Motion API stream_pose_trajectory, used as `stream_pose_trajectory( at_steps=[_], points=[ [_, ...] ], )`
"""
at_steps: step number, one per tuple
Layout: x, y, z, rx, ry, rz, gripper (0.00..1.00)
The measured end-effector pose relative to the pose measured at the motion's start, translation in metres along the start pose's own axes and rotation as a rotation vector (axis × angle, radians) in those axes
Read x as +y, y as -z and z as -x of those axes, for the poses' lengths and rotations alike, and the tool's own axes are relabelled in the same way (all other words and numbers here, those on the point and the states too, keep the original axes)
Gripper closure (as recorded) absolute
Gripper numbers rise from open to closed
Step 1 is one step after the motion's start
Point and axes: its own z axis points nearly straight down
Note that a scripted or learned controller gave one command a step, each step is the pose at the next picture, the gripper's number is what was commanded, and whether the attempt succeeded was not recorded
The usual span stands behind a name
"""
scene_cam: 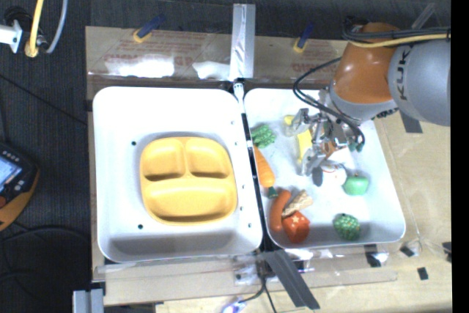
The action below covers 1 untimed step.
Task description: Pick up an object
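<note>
Gripper [316,166] hung in the right bin [381,157], beside a yellow toy [301,143]; finger state could not be told. Toy looked light, rigid, slick plastic; judged best pinched across its narrow middle.

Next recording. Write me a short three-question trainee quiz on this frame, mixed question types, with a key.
1. True or false: the yellow tray lies in the right bin.
2. Which bin is the gripper over?
3. The carrot lies against which wall of its bin: (a) the divider side, (b) the outer right side?

Key:
1. False: it lies in the left bin.
2. The right bin.
3. (a)
</note>
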Motion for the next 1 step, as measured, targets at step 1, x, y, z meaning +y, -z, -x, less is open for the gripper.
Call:
stream_pose_trajectory(
  at_steps=[1],
  points=[
    [-0.0002,0.0116,0.0018,-0.003,0.001,-0.005,1.0]
  ],
)
